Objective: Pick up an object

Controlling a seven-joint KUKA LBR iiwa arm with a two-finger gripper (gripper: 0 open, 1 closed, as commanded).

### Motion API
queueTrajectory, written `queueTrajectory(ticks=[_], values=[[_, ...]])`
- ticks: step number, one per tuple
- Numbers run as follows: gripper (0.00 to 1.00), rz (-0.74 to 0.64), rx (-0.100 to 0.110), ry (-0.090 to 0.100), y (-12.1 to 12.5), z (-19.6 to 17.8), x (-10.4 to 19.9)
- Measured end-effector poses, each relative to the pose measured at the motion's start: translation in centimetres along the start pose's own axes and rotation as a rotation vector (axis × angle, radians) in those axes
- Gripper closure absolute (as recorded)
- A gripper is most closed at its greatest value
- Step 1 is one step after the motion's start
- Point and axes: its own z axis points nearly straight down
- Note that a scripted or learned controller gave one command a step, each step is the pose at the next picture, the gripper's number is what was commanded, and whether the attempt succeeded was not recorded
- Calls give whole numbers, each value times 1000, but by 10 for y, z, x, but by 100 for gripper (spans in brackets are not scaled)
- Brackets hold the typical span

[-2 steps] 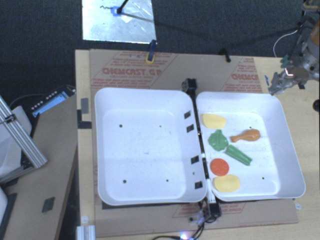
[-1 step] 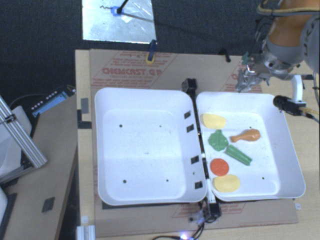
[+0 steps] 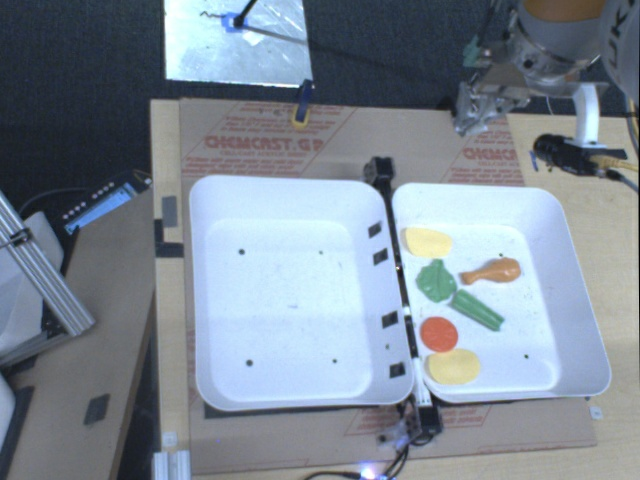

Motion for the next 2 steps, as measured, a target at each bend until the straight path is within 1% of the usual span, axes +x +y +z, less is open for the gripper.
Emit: queueTrajectory(ticks=[1, 2], values=[[100, 2, 19, 2, -3, 93, 71], [100, 7, -3, -1, 1, -38, 53]])
